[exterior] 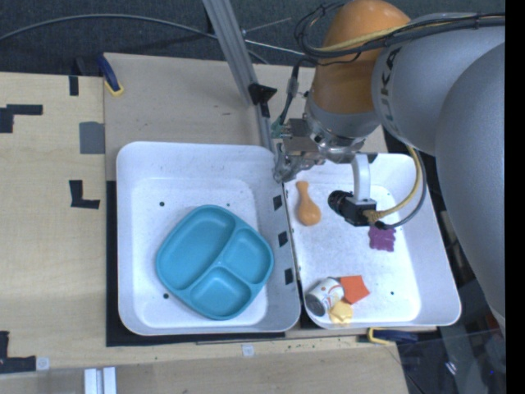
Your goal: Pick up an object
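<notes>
The left white bin (131,179) holds a blue plastic divided plate (215,260). Over the far end of the divider between the bins, the grey arm's gripper (285,168) hangs low; whether it is parted or closed cannot be told. Just right of it and slightly nearer the camera, a tan pear-shaped toy (308,208) lies apart from it on the floor of the right white bin (426,294). Further right lies a small purple block (381,237). In the near corner sit a white-and-yellow toy (328,297) and an orange wedge (354,287).
</notes>
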You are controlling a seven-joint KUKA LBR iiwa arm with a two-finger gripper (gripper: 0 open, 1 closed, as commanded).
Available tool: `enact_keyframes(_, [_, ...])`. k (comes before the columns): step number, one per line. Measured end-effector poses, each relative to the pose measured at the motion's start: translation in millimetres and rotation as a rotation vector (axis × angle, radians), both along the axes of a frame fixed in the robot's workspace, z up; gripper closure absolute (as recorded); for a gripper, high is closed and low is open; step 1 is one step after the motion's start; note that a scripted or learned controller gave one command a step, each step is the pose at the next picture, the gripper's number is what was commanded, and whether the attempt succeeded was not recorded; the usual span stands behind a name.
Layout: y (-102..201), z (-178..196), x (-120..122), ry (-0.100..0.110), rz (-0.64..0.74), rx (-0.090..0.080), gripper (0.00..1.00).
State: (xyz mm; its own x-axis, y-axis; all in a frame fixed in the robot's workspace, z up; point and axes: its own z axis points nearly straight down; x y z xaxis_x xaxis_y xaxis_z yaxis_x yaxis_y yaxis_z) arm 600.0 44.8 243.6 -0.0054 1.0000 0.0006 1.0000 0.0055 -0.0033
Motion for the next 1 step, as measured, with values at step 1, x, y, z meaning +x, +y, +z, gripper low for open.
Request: enact_keyframes(1, [44.6, -0.1, -18.7, 0.0, 0.001, 0.001, 1.0])
